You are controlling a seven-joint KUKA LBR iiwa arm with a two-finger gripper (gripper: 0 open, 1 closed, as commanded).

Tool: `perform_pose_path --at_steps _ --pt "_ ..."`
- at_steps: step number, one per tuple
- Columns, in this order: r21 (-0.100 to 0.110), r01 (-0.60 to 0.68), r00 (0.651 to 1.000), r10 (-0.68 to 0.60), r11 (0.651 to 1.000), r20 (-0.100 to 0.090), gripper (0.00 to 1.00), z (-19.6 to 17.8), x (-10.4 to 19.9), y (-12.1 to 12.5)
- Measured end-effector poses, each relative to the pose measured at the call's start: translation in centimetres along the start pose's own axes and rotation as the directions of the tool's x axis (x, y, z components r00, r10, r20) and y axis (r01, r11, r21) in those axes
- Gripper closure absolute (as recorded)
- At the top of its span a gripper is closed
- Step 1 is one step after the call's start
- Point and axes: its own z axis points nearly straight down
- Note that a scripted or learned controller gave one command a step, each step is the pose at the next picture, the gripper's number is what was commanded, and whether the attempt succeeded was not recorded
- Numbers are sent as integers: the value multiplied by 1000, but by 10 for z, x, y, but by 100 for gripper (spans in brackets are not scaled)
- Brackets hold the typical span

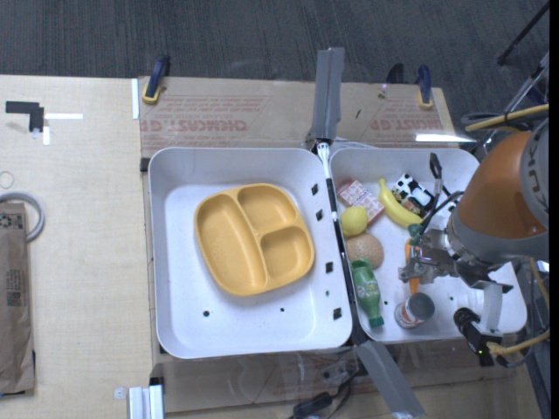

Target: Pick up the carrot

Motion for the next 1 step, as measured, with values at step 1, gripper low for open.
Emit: perform_pose_path --at_steps 1 --pt "-1 50 999 -50 999 3 100 -95 34 -7"
